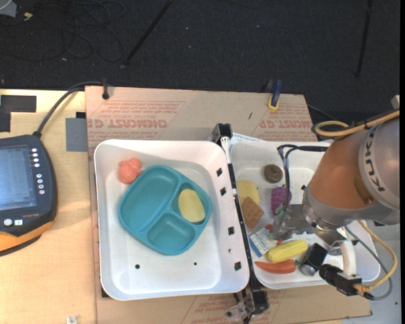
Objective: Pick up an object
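Hovering low over the right bin, the jaws sit among the clutter, and whether they're spread or pinching anything can't be told; just beside them lie a corn cob, a red pepper and a purple toy

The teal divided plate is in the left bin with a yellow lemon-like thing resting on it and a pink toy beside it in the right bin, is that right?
Not quite. The camera view shows the pink toy in the left bin, beside the teal divided plate. The yellow piece does rest on the plate.
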{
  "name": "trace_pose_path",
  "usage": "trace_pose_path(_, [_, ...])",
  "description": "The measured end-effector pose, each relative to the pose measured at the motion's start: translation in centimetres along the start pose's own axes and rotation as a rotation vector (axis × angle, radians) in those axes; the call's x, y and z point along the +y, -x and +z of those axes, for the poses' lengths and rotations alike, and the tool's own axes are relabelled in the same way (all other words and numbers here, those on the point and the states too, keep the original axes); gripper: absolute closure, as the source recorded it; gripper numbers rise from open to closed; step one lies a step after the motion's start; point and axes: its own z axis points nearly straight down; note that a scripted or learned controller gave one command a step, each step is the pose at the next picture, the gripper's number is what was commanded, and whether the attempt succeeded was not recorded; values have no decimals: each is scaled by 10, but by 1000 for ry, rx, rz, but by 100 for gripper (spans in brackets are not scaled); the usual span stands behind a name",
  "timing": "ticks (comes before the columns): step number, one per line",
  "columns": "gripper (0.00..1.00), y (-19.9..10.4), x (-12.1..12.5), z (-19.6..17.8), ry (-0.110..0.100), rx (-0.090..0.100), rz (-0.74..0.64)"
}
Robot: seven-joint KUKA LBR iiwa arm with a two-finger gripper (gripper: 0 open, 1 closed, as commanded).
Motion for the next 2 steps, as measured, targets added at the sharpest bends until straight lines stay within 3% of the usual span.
trace_pose_path(1, [0,0,0,1,-1,0,1])
trace_pose_path(2, [0,2,63,30,2,5,-9])
